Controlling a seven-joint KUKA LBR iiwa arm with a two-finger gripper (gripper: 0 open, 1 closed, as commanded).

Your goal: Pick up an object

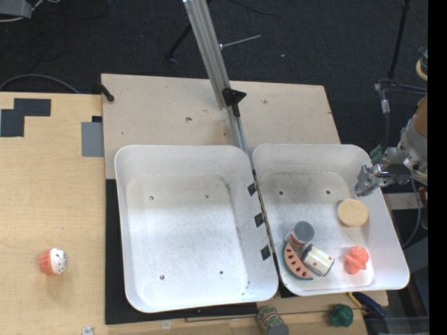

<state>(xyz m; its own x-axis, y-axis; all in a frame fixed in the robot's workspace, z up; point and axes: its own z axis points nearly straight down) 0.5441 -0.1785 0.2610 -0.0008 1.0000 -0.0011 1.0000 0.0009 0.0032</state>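
Two white bins sat side by side; my gripper (368,178) hung at the right bin (307,160)'s far right rim, and I could not tell how it stood. Just below it in that bin lay a tan disc (353,213). Farther below lay a pink lump (357,259), and below and to its left a red slice (296,264), a cream block (318,260) and a grey can (302,233) touched.

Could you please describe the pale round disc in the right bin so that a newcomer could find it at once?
Start at the right bin of the two white bins. Along its right side, just below the gripper, lies the disc, apart from the other things. It is flat, round and plain cream, while the lumpy toy below it is orange-pink and the cluster to its lower left mixes grey, red and white.
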